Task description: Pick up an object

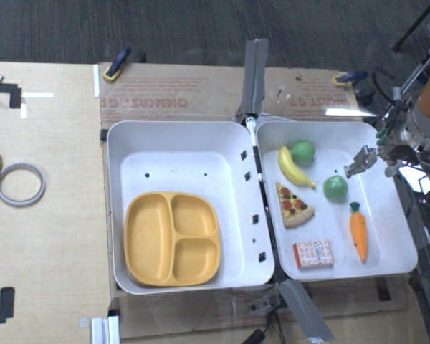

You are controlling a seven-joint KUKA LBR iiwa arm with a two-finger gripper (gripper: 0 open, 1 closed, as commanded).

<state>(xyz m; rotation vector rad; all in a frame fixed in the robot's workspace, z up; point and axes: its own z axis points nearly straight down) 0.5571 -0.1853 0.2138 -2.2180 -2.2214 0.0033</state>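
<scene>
The right bin (387, 264) holds a yellow banana (295, 167), a green ball (302, 151) by the banana's top, and a second green ball (335, 187) further right. A pizza slice (294, 205), an orange carrot (357, 233) and a red and white box (312, 254) lie nearer the front. My gripper (376, 165) hangs over the bin's right side, just up and right of the second green ball. It is open and nothing sits between its fingers.
The left bin (129, 149) holds a yellow divided plate (173, 236). A grey divider post (254, 77) rises between the bins at the back. A roll of tape (18, 183) lies on the bench at far left. Blue clamps (117, 63) sit on the cardboard behind.
</scene>
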